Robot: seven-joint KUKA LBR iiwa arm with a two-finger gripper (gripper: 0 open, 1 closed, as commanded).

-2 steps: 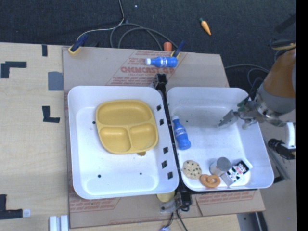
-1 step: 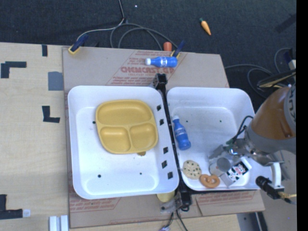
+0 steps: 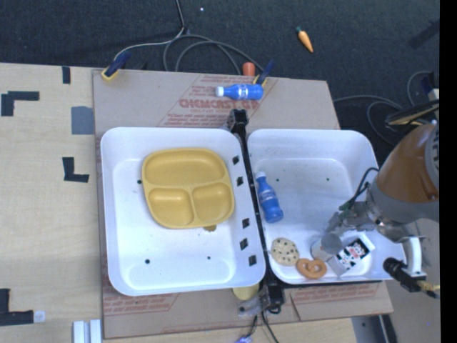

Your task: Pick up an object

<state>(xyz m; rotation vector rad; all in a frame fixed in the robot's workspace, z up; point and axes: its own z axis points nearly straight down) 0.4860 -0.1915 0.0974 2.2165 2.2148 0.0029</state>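
Gripper (image 3: 330, 243) low in right bin (image 3: 314, 145) near front wall, closure impossible to tell, poised over pretzel (image 3: 311, 268) and cookie (image 3: 284, 251), likely targets since nearest; blue bottle (image 3: 268, 198) by divider, yellow tray (image 3: 188, 187) in left bin (image 3: 114, 213)

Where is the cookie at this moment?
The cookie lies in the right bin, near its front left corner, below the blue bottle and left of the pretzel.
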